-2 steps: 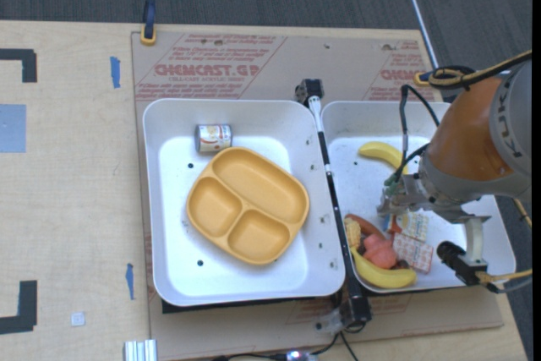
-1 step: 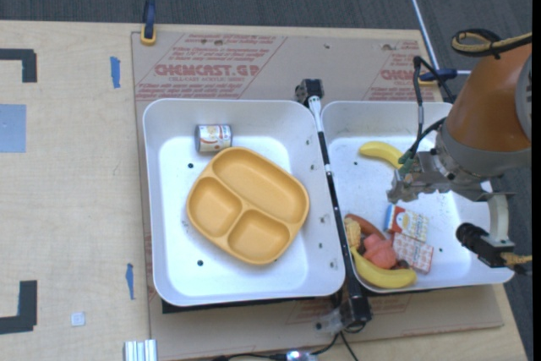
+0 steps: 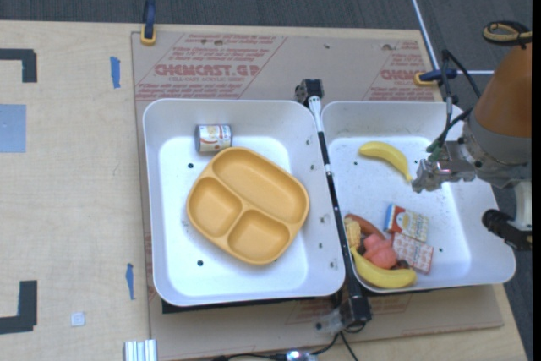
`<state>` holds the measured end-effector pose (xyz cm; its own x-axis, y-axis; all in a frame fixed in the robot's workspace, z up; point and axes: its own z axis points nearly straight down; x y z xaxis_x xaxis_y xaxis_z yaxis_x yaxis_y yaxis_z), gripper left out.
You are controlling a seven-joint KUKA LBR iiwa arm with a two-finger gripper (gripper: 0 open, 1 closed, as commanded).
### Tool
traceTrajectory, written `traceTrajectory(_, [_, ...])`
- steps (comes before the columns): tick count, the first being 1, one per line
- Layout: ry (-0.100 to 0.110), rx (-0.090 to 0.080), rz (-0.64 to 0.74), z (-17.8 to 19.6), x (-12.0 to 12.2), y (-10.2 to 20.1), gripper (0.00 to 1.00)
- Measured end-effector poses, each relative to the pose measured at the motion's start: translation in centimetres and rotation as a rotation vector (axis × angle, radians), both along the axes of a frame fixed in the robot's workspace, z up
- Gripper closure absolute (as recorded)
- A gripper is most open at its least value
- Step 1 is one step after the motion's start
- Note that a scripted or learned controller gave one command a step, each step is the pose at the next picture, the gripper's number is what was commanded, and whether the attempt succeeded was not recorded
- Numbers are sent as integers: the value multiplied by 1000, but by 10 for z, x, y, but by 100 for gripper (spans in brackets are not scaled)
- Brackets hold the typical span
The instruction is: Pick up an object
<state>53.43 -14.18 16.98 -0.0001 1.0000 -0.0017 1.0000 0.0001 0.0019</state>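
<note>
The pale wooden worktop (image 3: 68, 207) carries two shallow white plastic bins. The left bin (image 3: 169, 266) holds a yellow three-compartment plate (image 3: 247, 205) and a small tin can (image 3: 214, 137) lying on its side. The right bin (image 3: 473, 254) holds a yellow banana (image 3: 386, 156), with the jaws (image 3: 425, 179) just beside it; whether they are apart I cannot tell.

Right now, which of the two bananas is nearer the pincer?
The upper banana, lying alone near the back of the right bin, just left of the pincer. The other banana sits at the bin's front edge among the pile of items.
</note>
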Motion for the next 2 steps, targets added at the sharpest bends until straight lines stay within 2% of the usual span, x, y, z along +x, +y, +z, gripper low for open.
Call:
traceTrajectory(1, [0, 0, 0, 0, 0, 0, 0])
traceTrajectory(2, [-1, 2, 1, -84, 19, 43, 0])
